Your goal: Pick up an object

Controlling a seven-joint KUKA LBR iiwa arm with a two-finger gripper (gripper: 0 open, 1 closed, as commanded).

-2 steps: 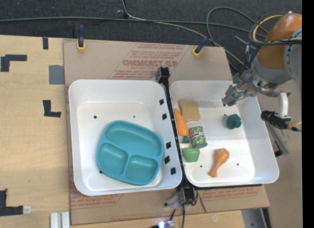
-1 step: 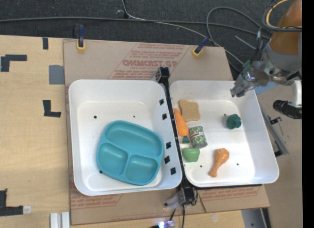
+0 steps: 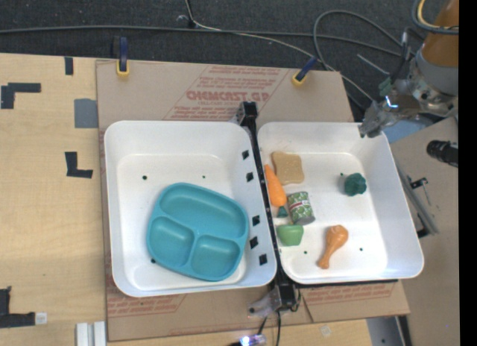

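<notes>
Camera view: my gripper (image 3: 370, 127) hangs at the right white bin's (image 3: 406, 221) one o'clock corner, grip unreadable. I'd target the dark green broccoli-like lump (image 3: 354, 183), isolated at three o'clock, descending squarely.

The arm (image 3: 440, 31) is cut off by the right edge, its gripper (image 3: 373, 124) blurred and indistinct

Tool (image 3: 370, 124) over right bin's (image 3: 387, 159) far corner — toys inside.
</notes>
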